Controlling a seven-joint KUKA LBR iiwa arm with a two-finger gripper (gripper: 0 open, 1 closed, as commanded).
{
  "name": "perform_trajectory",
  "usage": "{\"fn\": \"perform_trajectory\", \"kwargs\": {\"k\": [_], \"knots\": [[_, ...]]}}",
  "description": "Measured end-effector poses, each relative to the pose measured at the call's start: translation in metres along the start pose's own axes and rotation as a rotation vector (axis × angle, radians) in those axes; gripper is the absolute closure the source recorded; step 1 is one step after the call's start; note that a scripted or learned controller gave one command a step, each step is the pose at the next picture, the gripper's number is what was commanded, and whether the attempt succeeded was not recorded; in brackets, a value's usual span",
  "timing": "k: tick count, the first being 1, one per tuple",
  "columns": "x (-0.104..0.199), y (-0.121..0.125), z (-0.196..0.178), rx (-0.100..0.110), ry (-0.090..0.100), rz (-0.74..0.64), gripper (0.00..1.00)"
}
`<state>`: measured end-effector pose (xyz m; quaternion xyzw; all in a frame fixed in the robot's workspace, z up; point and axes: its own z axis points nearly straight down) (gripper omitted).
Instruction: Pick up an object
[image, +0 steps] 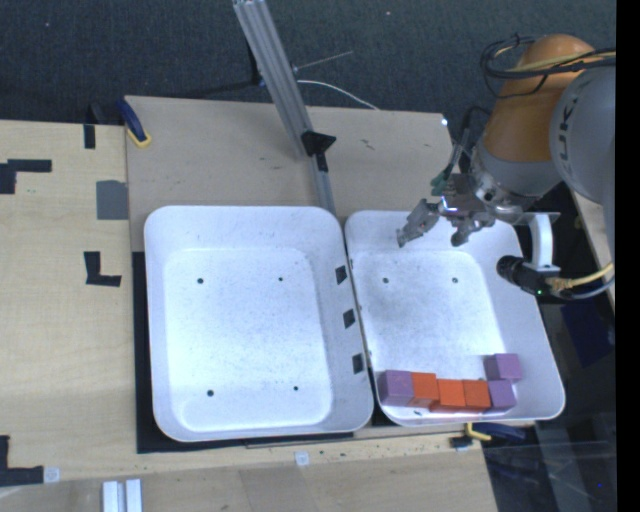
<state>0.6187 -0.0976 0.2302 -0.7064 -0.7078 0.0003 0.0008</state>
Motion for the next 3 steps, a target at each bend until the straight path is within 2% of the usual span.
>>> {"fn": "perform_trajectory", "kwargs": {"k": [1, 2, 3], "knots": [[0.007, 0.026, 0.118, 0.007, -0.001, -0.001, 0.0], [0.068, 0.048, 0.033, -0.01, 0.001, -0.006, 0.0], [0.158, 0.035, 0.039, 0.002, 0.002, -0.007, 0.0]]}}
